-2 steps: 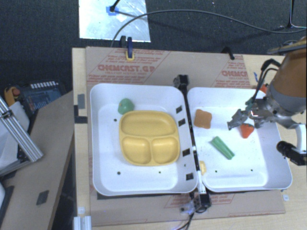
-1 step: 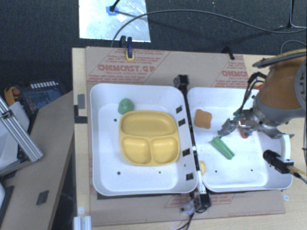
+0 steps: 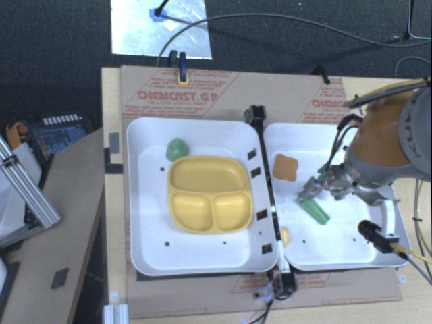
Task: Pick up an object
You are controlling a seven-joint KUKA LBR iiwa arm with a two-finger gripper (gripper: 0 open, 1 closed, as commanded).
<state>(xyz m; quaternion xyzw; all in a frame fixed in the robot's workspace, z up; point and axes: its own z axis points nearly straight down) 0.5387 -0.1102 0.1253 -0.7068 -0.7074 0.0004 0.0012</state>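
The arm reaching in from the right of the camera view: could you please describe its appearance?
The arm has a rounded grey metal body with a broad orange band above the wrist. Thin dark cables loop beside it down to a small grey metallic two-finger gripper. No markings are legible.

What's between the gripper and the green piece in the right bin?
Nothing visible. The gripper sits right at the upper end of the green piece; the orange block lies apart, up and left.
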